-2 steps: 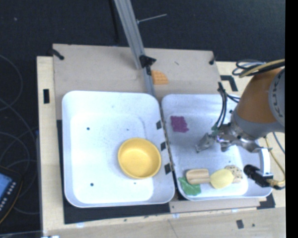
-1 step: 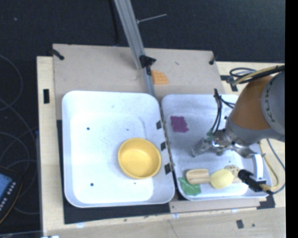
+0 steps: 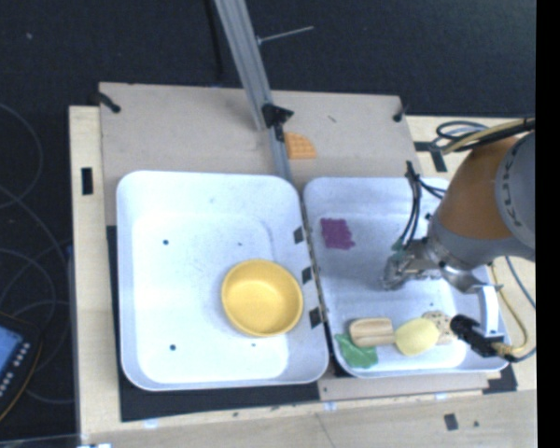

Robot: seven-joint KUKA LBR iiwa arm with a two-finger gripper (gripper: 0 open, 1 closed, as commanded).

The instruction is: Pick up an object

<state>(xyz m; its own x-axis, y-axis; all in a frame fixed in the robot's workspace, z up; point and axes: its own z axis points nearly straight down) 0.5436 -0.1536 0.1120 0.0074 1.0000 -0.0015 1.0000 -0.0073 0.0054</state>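
2 white bins side by side on a bench: left bin (image 3: 149, 250), right bin (image 3: 373, 199).

In the left bin, toward its near right part: a yellow bowl (image 3: 261, 297), upright, mouth up.

In the right bin, at the far left: a flat purple patch (image 3: 337, 233). Along the near wall, in a row from left to right: a green scrap (image 3: 357, 354) in the near left corner, a tan block (image 3: 371, 331) lying on its side just above the scrap, then a yellow lump (image 3: 415, 337) just beside the block. Behind the lump's right end, touching or nearly so: a small pale speckled thing (image 3: 438, 321), too blurred to name.

Reaching in from the right: the arm (image 3: 481, 203), orange band toward the top. Low over the middle of the right bin: the gripper (image 3: 399, 271), between the patch and the row of things, apart from both. Open or closed, holding or not: cannot tell from this angle.

Behind the bins, on a brown board (image 3: 187, 129): a small orange square (image 3: 300, 147), beside the foot of a slanted metal pole (image 3: 247, 54).
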